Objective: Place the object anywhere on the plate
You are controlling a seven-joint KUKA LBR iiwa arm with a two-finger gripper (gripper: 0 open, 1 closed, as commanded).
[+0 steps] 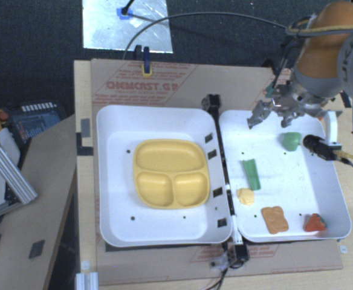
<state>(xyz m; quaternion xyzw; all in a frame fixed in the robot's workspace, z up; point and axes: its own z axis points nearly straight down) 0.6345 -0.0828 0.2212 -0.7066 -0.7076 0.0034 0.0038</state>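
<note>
Open tool (271,119) above right bin (340,189), yellow plate (167,174) in left bin (113,162)

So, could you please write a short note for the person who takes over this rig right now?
Gripper: jaws open, holding nothing, above the far part of the right bin.
Plate: yellow, in the left bin, nothing on it.
In the right bin: green stick, green lump, small yellow piece, orange piece, red piece.
Done: nothing yet.
Left: grasp one piece and place it on the plate.
</note>
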